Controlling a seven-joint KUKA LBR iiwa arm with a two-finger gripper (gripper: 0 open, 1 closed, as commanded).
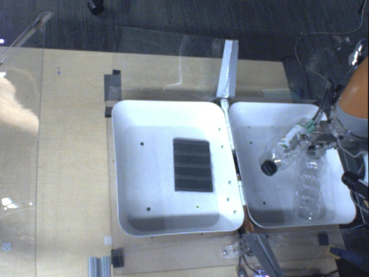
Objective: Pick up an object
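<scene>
Pincer point(308, 136): over right bin point(253, 203); grip state cannot tell.
Bottles: black-capped bottle point(282, 152), clear bottle point(307, 189).
Left bin point(132, 212): dark slab point(192, 164).

Ridged pad point(192, 165) in left bin point(130, 120), two bottles point(286, 149) in right bin point(253, 120)

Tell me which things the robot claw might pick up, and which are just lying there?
For the job:
claw
clear bottle with black cap
second clear bottle
right bin

Just lying about:
dark ridged block
left bin
</scene>
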